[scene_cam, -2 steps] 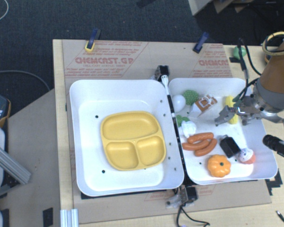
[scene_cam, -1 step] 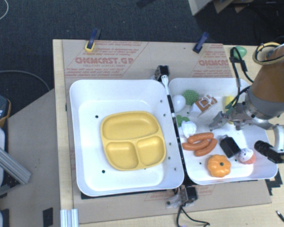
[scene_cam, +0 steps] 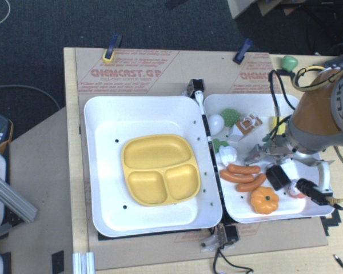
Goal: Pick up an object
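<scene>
Pincer [scene_cam: 262,152] sits low in the right bin [scene_cam: 314,211], just above the sausages [scene_cam: 243,176] at its 7 o'clock. Jaw state: cannot tell. Nothing lifted; pick-up outstanding.

A grey arm with an orange band [scene_cam: 315,110] reaches over the right bin [scene_cam: 247,213], its gripper [scene_cam: 266,152] low above the toys near the bin's middle. Just beside it lie two orange sausages [scene_cam: 243,176], with a small orange pumpkin [scene_cam: 264,200] toward the bin's front edge. A green bumpy toy [scene_cam: 231,116] and a white ball [scene_cam: 216,122] sit near the far left corner. The left bin [scene_cam: 103,119] carries a yellow divided plate [scene_cam: 159,168] at its centre.
</scene>
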{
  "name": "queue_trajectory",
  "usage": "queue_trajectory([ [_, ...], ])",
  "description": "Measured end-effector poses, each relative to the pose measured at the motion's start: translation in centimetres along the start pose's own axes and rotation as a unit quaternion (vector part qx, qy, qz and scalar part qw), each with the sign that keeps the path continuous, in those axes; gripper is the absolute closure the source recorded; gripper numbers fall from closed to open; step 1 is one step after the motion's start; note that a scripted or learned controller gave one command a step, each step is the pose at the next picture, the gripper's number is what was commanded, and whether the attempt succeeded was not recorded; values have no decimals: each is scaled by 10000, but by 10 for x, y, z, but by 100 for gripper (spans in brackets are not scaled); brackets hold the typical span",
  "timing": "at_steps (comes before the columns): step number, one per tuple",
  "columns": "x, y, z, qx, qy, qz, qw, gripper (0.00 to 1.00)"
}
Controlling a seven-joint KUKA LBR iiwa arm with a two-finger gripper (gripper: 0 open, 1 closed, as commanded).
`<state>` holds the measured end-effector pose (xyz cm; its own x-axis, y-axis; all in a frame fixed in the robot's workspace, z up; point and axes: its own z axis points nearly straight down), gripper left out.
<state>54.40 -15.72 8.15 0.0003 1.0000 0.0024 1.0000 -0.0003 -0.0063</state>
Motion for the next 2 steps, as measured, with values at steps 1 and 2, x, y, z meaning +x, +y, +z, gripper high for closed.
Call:
queue_trajectory([
  [1, -1, 1, -14, -36, -14, 6, 10000, 100],
  [2, -12, 4, -66, -65, -29, 8, 10000, 100],
])
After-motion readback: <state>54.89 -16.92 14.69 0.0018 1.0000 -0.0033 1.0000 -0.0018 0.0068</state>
